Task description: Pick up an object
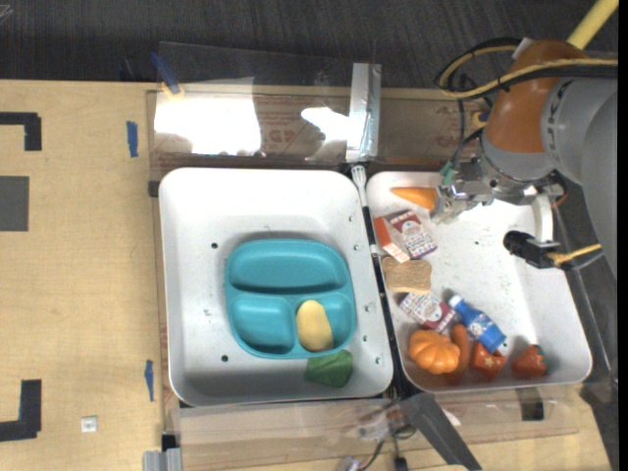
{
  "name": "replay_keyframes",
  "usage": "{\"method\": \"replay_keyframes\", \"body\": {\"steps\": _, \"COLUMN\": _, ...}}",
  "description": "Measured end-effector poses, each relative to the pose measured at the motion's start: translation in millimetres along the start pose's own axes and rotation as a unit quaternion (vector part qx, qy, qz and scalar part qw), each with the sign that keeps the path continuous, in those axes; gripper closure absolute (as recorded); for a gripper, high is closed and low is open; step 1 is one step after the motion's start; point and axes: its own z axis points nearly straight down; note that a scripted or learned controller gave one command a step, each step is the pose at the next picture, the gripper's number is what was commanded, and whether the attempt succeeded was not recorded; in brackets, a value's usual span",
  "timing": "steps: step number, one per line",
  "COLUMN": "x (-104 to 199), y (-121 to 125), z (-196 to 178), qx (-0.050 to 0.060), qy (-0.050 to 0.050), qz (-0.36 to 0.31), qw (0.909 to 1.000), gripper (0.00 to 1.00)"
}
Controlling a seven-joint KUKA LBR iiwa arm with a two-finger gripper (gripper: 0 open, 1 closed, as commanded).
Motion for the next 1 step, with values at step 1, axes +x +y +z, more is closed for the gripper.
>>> {"method": "replay_keyframes", "body": {"steps": 1, "x": 0.1, "y": 0.3, "z": 0.1, "qx": -0.001, "qy": 0.0, "qz": 0.0, "qw": 1.0, "gripper": 0.0}}
